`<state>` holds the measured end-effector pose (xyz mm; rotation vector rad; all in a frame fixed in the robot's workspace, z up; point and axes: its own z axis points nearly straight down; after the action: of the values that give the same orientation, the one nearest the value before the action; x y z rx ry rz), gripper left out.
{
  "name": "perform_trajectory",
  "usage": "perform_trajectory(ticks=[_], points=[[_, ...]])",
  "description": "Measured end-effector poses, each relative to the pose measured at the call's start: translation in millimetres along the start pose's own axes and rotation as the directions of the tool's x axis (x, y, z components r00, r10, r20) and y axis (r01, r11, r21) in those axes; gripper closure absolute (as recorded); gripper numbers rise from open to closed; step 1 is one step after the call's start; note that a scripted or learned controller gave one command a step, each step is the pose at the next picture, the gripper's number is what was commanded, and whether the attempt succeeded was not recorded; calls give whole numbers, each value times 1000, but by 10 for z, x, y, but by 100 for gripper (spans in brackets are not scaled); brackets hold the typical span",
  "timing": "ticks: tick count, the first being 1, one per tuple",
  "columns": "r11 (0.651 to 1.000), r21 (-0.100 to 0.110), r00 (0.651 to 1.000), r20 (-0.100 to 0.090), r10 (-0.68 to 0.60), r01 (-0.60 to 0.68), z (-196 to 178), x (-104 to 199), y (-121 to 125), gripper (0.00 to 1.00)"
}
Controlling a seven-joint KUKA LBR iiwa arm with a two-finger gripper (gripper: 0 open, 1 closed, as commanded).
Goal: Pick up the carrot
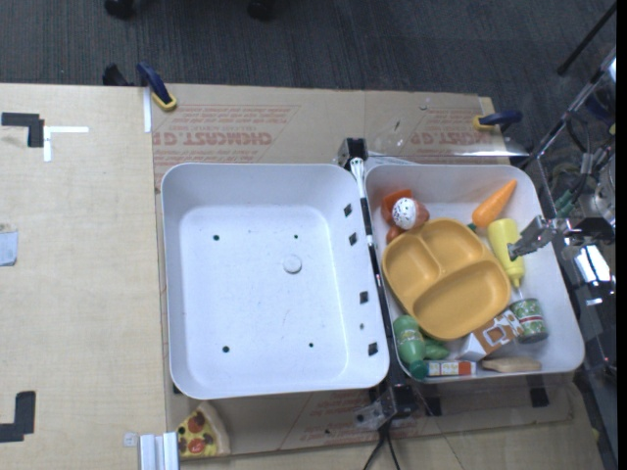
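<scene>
From my seat I see the small orange plastic carrot (495,202) lying tilted near the far right corner of the right-hand shallow white bin (460,178), its thick end low toward the middle and its tip pointing up at the far right wall. Just beside it, on the near side, stands a yellow plastic bottle-shaped toy (504,246), and beyond that toward the bin's middle sits the mustard-yellow divided plastic plate (448,275). The two-finger gripper (527,241) hangs at the right wall of that bin, over the near end of the yellow toy, with nothing I can see between its fingers; whether they are spread or closed I cannot tell at this size. I judge the step in hand to be the approach, and the gripper is not yet over the target: it needs to go toward the far wall before it drops. To do it well I would line the fingers across the carrot's narrow width, square to its slanted axis, and come down on its thicker middle, not the tip. The risks I see are the bin wall close behind the tip and the yellow toy crowding the near side, either of which could catch a finger. The left-hand white bin (186,292) plays no part.
</scene>
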<state>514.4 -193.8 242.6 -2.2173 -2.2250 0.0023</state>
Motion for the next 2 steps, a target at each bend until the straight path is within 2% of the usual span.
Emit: perform_trajectory(ticks=[1,2], points=[[993,-6,993,-15,114,-114,1493,-171,583,0],[1000,-4,1000,2,-8,8,1089,-187,1273,0]])
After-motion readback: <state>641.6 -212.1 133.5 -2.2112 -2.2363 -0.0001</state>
